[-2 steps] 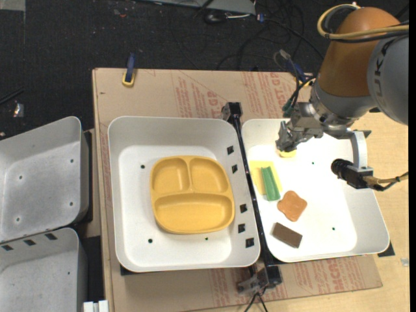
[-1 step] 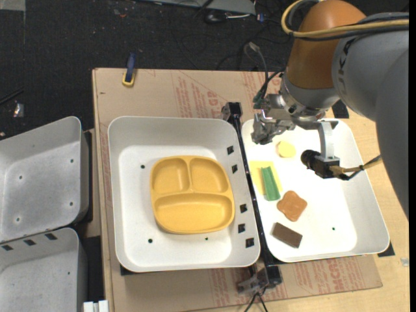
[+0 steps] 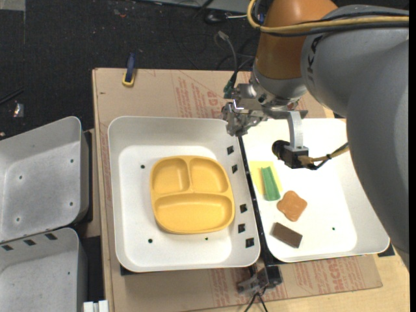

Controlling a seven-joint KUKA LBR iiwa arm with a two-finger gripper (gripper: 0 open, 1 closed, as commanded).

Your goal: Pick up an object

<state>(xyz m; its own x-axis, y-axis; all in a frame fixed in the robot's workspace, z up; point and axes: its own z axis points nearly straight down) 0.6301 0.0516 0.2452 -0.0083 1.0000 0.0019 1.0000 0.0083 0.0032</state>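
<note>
Yellow divided plate (image 3: pixel 192 195) at centre of left bin (image 3: pixel 123 174). Green block (image 3: pixel 270 182), orange piece (image 3: pixel 292 205) and brown block (image 3: pixel 286 234) in right bin (image 3: pixel 338 194), strung in a short line along its left side, near the wall between the bins. Green block farthest, brown block nearest, orange piece between them and just beside the green block's near end.

Gripper (image 3: pixel 239 123) over the far end of that shared wall, well apart from all four objects and holding none of them. Open or closed: not to be told from this angle (tool seen from above, half hidden by the wrist).

Step in hand, as judged: approach and choice of target, with no grasp made.

Recommended practice:
- Choose one of the three small pieces; likely easier to span than the broad, shallow plate.
- Prefer the brown block, standing clear of its neighbours. Green block and orange piece close enough to be disturbed together.
- Bring the tool towards the near side and slightly right, then centre it over the chosen piece before descending.
- Close across the block's short side.
- Keep clear of the dividing wall on the way down (collision risk for anything close to it).
- Lift straight up, then check for the piece within the grasp.
</note>
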